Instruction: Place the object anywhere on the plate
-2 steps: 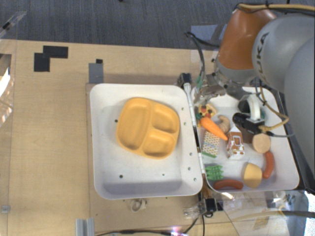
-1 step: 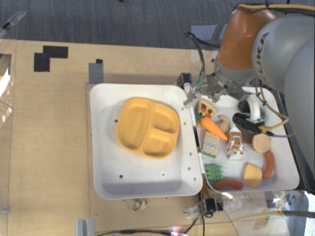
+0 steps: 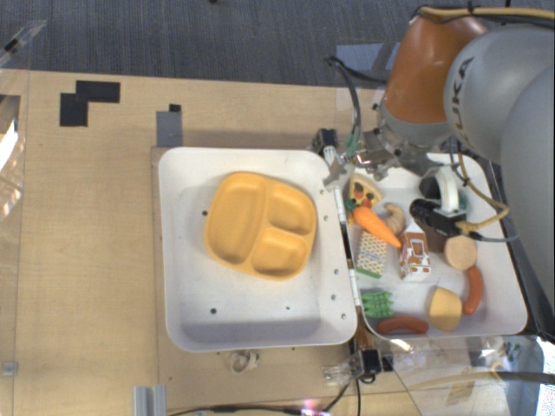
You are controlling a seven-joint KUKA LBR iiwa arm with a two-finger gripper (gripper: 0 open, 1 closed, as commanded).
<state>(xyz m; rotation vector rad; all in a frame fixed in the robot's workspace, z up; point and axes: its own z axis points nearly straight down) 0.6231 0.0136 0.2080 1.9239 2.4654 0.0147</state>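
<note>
Camera view: claw (image 3: 368, 159) above the carrot (image 3: 376, 223).

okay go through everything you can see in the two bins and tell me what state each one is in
Plate: yellow, three compartments, nothing in it, flat in the left bin.
Carrot: lying slantwise in the right bin.
Milk carton: lying on its side.
Two sausages: lying flat, apart from each other.
Cheese wedge: lying near the front wall.
Hand: low over the right bin's back corner; grip hidden.

Pincer (image 3: 362, 159) fingers indistinct, right bin (image 3: 512, 319) partly behind arm (image 3: 486, 76)
</note>
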